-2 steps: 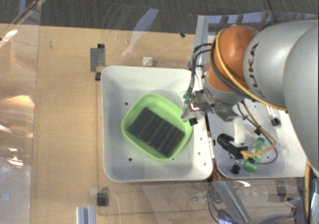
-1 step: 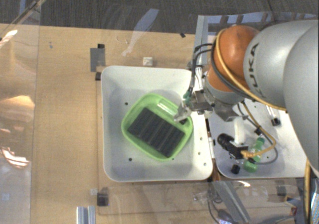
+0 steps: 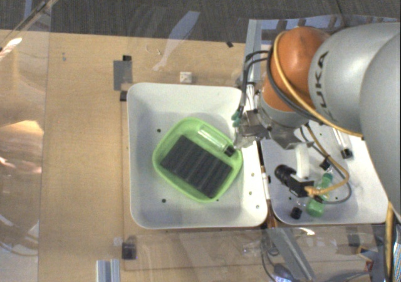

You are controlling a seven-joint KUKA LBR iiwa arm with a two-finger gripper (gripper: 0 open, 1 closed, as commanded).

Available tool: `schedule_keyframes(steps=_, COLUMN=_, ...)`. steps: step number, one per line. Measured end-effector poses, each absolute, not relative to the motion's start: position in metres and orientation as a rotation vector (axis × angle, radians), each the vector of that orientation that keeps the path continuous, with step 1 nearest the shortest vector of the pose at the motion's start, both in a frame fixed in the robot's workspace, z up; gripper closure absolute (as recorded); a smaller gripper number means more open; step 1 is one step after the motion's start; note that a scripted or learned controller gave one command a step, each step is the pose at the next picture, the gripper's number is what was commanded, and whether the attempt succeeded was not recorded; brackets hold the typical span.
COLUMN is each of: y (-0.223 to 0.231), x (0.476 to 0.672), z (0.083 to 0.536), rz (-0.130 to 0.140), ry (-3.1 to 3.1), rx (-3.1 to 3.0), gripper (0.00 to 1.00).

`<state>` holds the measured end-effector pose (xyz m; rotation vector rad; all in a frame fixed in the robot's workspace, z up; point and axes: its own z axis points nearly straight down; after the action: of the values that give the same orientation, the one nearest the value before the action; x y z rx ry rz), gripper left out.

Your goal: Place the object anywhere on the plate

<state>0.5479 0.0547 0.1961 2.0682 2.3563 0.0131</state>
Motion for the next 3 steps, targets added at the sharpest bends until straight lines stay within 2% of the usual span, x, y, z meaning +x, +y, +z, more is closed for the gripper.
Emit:
schedule_keyframes(steps=1, y=0.055, x=0.550, z=0.207, rz=0.019, ry=2.356, rx=2.065, gripper=1.00)
schedule_keyframes(steps=2, y=0.057, x=0.584, z=0.185, rz=0.005, ry=2.448, rx=1.963, gripper=1.00)
schedule_keyframes(steps=3, y=0.057, x=0.584, z=0.185, rz=0.006, ry=2.448, rx=1.963, gripper=0.00)
